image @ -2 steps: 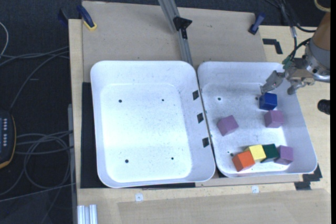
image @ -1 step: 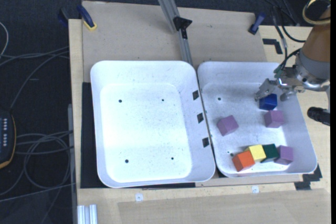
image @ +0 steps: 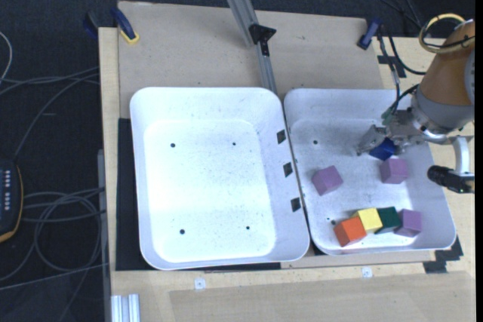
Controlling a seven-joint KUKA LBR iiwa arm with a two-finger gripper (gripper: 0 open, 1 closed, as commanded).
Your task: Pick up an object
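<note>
Grasp step: we've got jaws (image: pixel 383 144) down over blue block (image: pixel 383 151) in right bin (image: pixel 302 162); can't tell if spread or pinching. Next: close, lift straight.

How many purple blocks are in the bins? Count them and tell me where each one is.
3, all in the right bin: one purple block left of centre, one just below the hand, one at the near right corner beside the green block. The hand may hide more.
</note>
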